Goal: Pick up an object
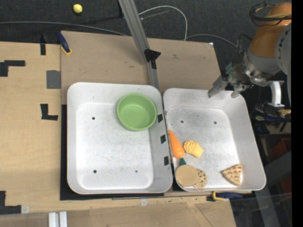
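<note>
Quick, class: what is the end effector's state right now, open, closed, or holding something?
End effector: open, holding nothing, above the right bin's far edge.

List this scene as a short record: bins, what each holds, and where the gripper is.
left bin: green bowl near its far right corner
right bin: carrot, yellow corn piece, round cracker, cookie, pizza slice, all toward the near edge
gripper: above the right bin's far right corner, fingers spread, nothing between them
task state: no object picked up yet
</note>
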Controlling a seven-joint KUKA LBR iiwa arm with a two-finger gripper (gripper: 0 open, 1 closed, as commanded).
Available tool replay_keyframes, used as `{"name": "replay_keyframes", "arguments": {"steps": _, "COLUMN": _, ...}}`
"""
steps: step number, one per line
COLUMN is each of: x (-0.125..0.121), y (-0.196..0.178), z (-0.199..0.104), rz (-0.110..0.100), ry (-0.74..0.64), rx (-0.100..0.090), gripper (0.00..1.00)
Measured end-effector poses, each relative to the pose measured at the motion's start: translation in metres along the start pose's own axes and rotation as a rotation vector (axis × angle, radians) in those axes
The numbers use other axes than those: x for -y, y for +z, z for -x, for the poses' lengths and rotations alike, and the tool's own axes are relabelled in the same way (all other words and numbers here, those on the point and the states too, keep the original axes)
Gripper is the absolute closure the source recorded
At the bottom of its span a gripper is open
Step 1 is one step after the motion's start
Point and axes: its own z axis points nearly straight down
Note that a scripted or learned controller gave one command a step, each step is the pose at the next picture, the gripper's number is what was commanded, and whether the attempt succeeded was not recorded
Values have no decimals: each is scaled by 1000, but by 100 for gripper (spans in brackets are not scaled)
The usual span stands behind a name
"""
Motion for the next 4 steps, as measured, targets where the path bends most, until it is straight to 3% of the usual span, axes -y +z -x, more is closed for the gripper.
{"name": "replay_keyframes", "arguments": {"steps": 1, "x": 0, "y": 0, "z": 0, "rz": 0, "ry": 0, "rx": 0, "gripper": 0}}
{"name": "replay_keyframes", "arguments": {"steps": 3, "x": 11, "y": 110, "z": 9, "rz": -5, "ry": 1, "rx": 0, "gripper": 0}}
{"name": "replay_keyframes", "arguments": {"steps": 4, "x": 11, "y": 109, "z": 9, "rz": -1, "ry": 1, "rx": 1, "gripper": 0}}
